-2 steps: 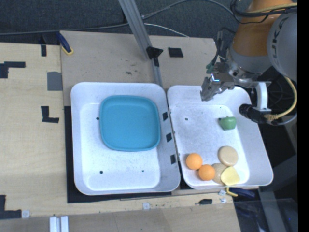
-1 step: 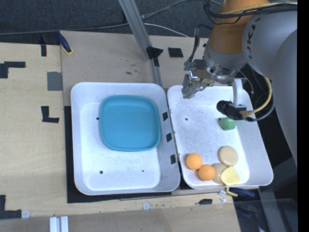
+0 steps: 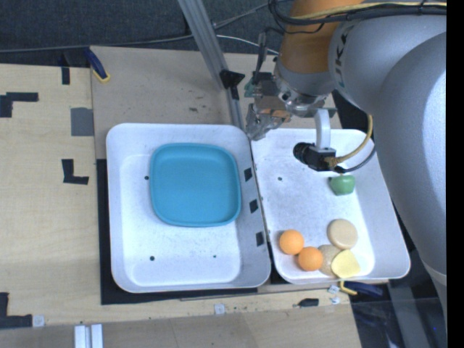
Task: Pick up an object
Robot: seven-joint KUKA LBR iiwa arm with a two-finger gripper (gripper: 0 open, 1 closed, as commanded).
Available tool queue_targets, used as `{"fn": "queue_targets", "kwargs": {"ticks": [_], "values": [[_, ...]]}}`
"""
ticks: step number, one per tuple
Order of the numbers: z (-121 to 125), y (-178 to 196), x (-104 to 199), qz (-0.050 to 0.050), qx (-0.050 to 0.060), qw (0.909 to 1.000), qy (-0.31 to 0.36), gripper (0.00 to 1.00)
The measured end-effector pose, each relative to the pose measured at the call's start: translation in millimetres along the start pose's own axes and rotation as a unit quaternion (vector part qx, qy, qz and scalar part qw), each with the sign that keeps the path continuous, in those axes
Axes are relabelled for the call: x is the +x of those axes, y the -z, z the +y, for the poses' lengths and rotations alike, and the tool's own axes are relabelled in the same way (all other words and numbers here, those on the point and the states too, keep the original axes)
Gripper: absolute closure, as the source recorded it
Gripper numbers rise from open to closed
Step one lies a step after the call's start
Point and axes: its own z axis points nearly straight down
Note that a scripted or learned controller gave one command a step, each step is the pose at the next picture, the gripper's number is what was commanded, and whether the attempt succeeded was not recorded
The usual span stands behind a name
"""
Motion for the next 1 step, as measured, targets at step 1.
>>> {"fn": "queue_targets", "kwargs": {"ticks": [1], "values": [[4.5,-8.4,62.7,0.0,0.0,1.0,0.0,1.0]]}}
